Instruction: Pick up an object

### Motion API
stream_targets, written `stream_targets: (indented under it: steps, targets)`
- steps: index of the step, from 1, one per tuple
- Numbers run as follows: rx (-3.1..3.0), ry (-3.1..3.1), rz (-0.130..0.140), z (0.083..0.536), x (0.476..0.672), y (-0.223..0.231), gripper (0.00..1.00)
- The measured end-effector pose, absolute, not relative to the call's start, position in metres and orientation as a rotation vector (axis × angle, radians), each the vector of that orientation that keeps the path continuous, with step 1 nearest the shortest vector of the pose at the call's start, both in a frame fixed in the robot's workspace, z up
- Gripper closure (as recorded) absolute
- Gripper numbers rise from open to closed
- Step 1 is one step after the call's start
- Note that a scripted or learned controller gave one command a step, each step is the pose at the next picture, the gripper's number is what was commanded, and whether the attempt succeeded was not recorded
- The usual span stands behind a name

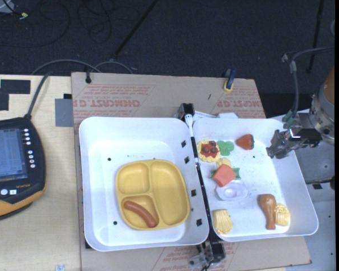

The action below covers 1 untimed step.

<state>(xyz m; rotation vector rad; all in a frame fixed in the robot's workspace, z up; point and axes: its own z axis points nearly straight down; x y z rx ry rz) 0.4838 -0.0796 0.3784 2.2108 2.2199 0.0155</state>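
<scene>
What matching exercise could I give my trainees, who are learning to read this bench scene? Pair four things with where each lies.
Things:
1. sausage
2. drumstick
3. red strawberry
4. gripper

Places:
A. near the right bin's front right corner, beside a corn piece
B. over the right bin's right rim
C. in the yellow plate's front compartment, left bin
D. toward the right bin's back, right of a green piece

Pairs: 1-C, 2-A, 3-D, 4-B
</scene>
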Motion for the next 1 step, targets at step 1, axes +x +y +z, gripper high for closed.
stream_targets:
  steps: [1]
  targets:
    - [2.23, 2.232, -0.015, 0.247, 0.4737, -0.06, 1.0]
